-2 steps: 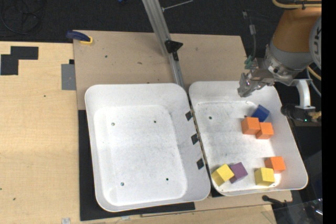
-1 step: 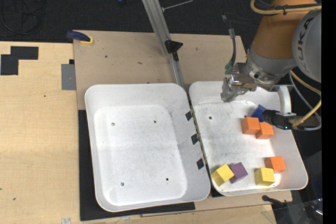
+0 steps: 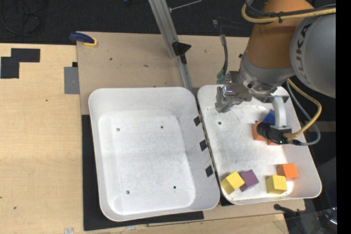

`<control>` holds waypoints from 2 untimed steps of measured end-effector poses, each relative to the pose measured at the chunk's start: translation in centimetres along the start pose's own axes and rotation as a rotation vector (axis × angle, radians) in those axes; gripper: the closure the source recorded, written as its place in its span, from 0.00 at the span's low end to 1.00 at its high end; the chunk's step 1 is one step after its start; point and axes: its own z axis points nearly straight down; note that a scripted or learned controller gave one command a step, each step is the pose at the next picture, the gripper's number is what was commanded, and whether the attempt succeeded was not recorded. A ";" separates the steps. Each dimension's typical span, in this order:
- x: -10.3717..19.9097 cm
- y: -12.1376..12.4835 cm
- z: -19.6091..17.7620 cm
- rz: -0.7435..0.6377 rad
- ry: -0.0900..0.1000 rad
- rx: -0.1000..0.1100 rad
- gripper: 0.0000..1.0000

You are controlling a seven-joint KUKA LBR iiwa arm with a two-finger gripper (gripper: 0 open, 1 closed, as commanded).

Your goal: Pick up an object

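Blocks lay well below gripper, loose at right bin near edge | gripper hovered over bare floor, nothing held, finger gap: can't tell | likely btwn tries

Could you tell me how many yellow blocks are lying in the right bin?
2: one yellow block touching the purple block, another below the orange block. The arm may hide more.

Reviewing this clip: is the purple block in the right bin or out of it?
In. The purple block lies on the floor of the right bin, near its front edge, touching a yellow block.
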 end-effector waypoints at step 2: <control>9.6 -4.0 0.5 0.001 -0.002 0.003 1.00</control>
